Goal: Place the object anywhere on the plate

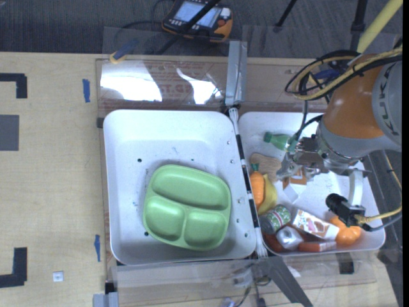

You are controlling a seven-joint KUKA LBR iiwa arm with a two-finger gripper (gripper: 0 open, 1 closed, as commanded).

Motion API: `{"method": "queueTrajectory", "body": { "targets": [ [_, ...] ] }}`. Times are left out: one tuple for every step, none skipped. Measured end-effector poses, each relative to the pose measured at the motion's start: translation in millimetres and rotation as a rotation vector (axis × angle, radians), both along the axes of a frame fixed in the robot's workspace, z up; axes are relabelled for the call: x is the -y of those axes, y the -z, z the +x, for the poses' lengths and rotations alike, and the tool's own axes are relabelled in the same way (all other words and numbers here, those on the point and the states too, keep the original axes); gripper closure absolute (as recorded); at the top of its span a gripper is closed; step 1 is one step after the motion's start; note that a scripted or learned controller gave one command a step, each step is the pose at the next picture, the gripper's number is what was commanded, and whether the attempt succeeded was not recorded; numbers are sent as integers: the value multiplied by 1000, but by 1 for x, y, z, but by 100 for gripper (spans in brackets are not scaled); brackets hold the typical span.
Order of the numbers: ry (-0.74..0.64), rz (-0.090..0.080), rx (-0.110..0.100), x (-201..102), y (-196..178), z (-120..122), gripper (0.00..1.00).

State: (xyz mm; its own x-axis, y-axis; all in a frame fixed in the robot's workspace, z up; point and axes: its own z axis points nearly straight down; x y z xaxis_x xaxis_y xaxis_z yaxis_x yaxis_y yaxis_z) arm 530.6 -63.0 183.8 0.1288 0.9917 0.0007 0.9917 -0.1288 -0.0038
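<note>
Finger state cannot be told — gripper (295, 165) hangs low over right bin (374, 238) clutter, presumably seeking an object for the green plate (187, 206) — lower centre-left.

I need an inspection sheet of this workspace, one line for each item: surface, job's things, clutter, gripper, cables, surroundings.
Surface: wooden bench with two white bins side by side.
Job's things: green plate with three compartments lies in the left bin, nothing on it.
Clutter: right bin holds mixed small items, among them an orange piece, a green can, a green bottle.
Gripper: gripper is low over the right bin; finger state unclear.
Cables: black and yellow cables loop along the arm.
Surroundings: handheld controller on the dark floor beyond the bench.
</note>
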Motion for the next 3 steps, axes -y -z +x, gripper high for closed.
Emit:
{"method": "queueTrajectory", "body": {
  "targets": [
    [-75, 0, -1, -71, 0, -8, 100],
    [-348, 1, 0, -71, 0, -29, 100],
    [-583, -1, 6, -137, 0, 26, 100]
  ]
}}
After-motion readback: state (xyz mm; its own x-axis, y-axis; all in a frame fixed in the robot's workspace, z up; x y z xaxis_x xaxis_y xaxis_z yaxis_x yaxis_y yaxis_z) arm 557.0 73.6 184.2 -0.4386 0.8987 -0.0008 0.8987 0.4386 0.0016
